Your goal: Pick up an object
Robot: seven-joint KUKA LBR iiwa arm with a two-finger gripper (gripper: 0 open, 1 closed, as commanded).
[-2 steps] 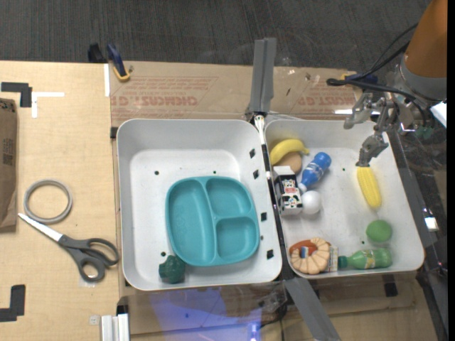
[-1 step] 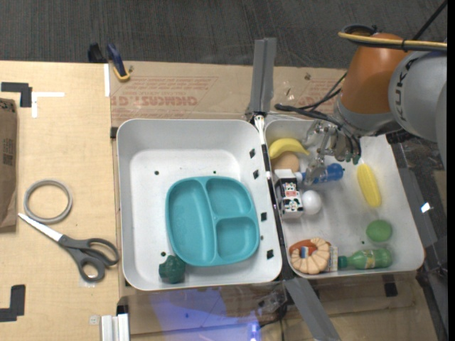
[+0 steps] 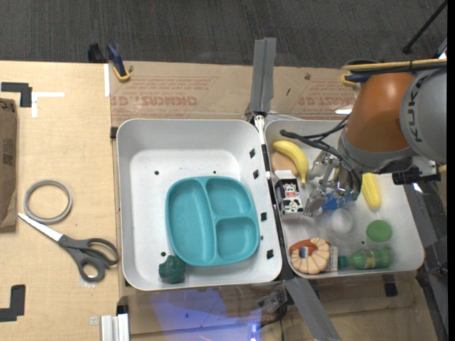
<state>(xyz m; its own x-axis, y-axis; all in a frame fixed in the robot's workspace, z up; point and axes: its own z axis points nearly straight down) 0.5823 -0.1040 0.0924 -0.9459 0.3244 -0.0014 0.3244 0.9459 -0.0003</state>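
Arm reaches down into right bin point(image 3: 409, 261); tool point(image 3: 328, 194) grip state unclear, perhaps touching blue item.

Arm point(image 3: 398, 119) cut off by the right edge; upper links out of frame. Gripper point(image 3: 328, 190) is a tangle of metal and blue parts; finger state unreadable, and anything beneath it is hidden. Corn cob point(image 3: 371, 190) partly covered at its upper end by the arm. Small black-and-white box point(image 3: 288, 196) carries print too small to read. Brown paper bag point(image 3: 7, 163) cut by the left edge. Right bin point(image 3: 412, 258) has its far rim hidden behind the arm. Bluish glare point(image 3: 213, 315) near the bottom edge, blurred.
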